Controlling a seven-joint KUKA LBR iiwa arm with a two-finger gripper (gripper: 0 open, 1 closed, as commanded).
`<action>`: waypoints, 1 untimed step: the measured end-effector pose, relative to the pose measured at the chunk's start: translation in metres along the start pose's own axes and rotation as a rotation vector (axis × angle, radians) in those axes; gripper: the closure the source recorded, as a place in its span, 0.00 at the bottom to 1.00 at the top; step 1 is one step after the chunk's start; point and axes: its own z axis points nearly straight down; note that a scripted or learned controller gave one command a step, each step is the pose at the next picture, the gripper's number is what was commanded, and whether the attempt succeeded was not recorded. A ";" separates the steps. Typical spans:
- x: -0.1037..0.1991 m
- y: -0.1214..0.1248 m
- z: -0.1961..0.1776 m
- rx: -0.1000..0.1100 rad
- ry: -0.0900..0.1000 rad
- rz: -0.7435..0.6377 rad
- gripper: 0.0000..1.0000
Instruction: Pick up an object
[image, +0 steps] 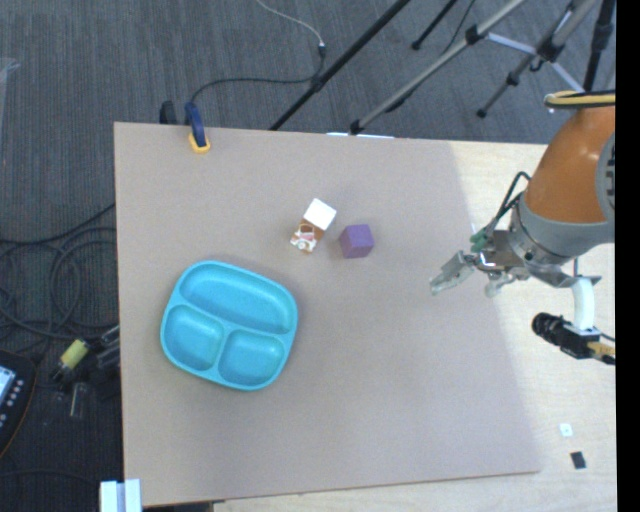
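While the pincer (460, 275) hangs spread and empty, well right of the purple cube (355, 241) on the counter (400, 400), no grasp is begun. The cube is best straddled squarely, clear of the white block (313, 225) just beside it.

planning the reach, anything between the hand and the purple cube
Nothing: in the camera view, only bare tan board lies between the hand and the purple cube.

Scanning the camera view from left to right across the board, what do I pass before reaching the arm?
Blue clamp at the board's far edge, blue divided plate, small white block, purple cube, then the gripper hovering above the board on the right.
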 end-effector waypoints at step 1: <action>0.051 0.041 0.012 0.001 -0.002 0.328 0.00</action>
